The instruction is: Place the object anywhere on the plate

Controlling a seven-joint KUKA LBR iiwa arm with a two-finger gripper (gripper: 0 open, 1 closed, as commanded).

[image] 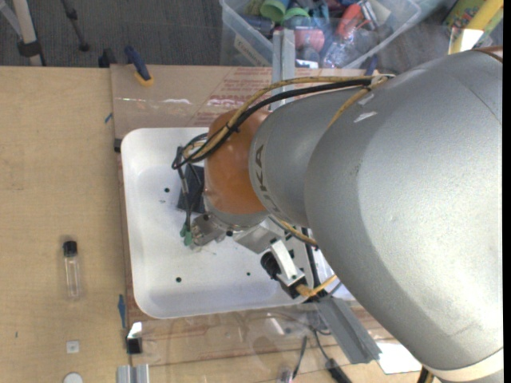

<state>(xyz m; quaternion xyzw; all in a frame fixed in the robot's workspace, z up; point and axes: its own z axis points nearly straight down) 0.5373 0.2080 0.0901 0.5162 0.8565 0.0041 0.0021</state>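
Right across the middle and the whole right side of the frame, the big grey arm (pixel 383 206) comes in, orange band (pixel 227 170) and all, and blocks most of the white bin (pixel 152 238) sitting at centre-left. The gripper (pixel 194 231) is down over the bin's middle, a dark metal lump with something small and green at its left tip, but honestly I can't tell how it's set or whether it has anything. No plate or task object that I can pick out; whatever's under the arm is hidden. Over on the tan bench at the lower left, well apart from the bin, a little clear vial (pixel 72 268) with a black cap lies on its own. Up top, a clear tub (pixel 319 10) holds a pile of colourful plastic bits, and a blue clamp (pixel 139 68) sits at the upper left.
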